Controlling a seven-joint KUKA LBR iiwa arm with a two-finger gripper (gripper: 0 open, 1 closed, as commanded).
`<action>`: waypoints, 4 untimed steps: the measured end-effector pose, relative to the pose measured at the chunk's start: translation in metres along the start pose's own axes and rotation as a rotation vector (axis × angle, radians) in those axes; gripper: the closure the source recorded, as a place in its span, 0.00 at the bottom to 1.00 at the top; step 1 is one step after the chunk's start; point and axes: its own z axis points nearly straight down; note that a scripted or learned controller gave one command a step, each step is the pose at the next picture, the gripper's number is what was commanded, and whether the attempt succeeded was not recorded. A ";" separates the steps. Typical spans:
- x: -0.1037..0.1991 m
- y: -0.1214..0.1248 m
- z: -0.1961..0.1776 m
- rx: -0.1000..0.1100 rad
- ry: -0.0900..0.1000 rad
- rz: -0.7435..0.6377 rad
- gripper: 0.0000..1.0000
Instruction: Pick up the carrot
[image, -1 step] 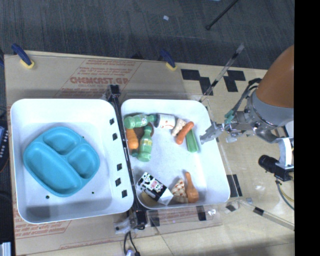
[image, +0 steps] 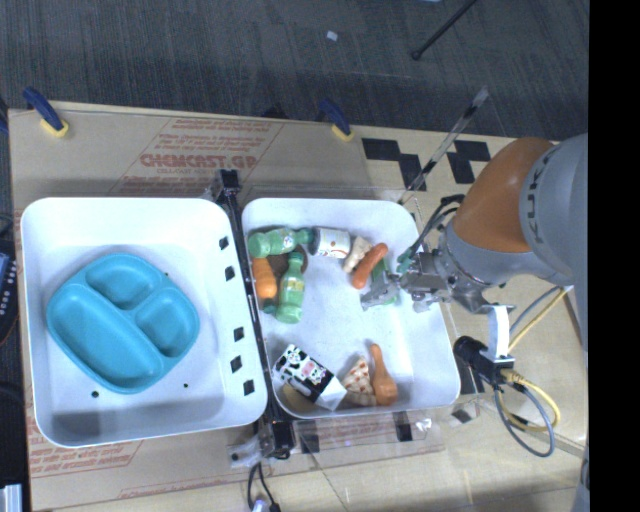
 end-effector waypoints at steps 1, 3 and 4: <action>0.109 -0.033 0.083 -0.004 0.000 -0.073 0.00; 0.012 0.066 0.074 -0.016 -0.001 -0.530 0.00; 0.081 0.069 0.079 -0.008 -0.001 -0.429 0.00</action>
